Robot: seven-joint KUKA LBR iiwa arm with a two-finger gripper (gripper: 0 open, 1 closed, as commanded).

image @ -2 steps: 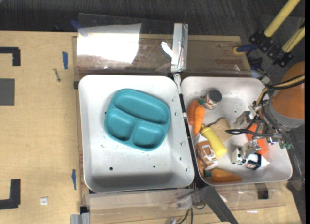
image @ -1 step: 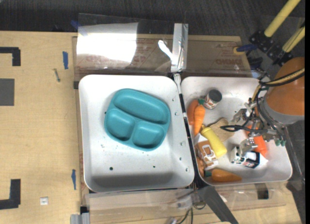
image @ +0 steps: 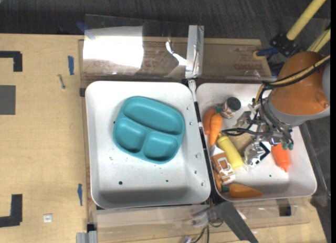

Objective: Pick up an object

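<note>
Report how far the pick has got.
Done: the arm has reached into the right bin, with the gripper low among the toys beside the yellow bottle. In hand: nothing visibly held. Left: grasp and lift something; the carrots and bottle lie in the bin.
</note>
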